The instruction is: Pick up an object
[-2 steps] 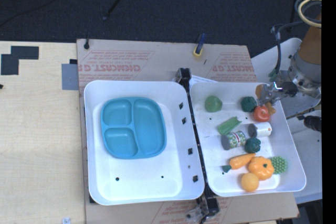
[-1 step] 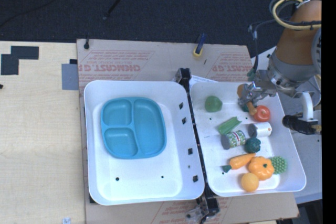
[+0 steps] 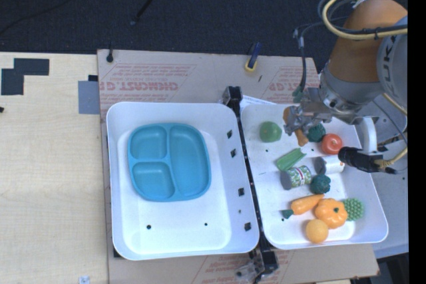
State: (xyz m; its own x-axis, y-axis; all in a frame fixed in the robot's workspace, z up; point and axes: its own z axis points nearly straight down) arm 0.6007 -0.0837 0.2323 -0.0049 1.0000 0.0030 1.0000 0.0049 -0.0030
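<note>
The gripper hangs low over the right bin; whether it is open or closed on anything cannot be told. A small orange piece and a dark teal piece lie touching beneath it. A green ball and a red tomato sit just beside, so a closing grasp may catch two objects or nudge one away.

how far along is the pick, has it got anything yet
Early stage. Done: the gripper has reached over the right bin, near the green ball. In hand: nothing visibly held. Left: grasp and lift one toy, such as the carrot. The blue plate sits in the left bin.
</note>
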